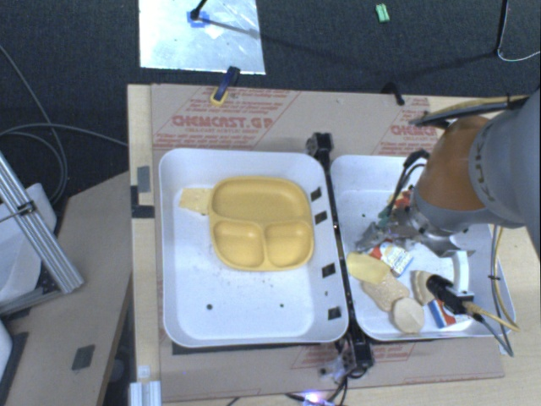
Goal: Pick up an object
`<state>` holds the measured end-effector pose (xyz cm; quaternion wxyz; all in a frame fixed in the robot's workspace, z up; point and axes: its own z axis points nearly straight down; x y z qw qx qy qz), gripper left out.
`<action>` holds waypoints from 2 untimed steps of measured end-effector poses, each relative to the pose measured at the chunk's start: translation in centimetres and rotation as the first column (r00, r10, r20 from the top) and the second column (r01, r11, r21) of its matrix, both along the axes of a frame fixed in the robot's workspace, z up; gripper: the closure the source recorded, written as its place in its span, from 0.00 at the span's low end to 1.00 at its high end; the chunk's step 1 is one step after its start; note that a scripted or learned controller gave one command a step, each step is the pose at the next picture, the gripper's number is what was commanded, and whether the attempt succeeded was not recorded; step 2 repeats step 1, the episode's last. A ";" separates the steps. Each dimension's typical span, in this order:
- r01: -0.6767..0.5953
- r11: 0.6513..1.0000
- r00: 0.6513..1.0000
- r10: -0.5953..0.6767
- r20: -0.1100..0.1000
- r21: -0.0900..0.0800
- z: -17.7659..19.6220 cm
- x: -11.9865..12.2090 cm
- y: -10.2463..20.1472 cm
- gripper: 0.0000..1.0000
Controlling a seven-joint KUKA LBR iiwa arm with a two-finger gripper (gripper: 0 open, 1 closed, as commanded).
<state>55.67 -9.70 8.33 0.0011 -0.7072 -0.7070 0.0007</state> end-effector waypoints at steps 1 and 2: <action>-0.003 1.000 1.000 0.003 0.008 -0.003 0.2 5.3 -3.4 0.00; -0.003 1.000 1.000 0.003 0.008 -0.003 0.2 5.3 -3.4 0.00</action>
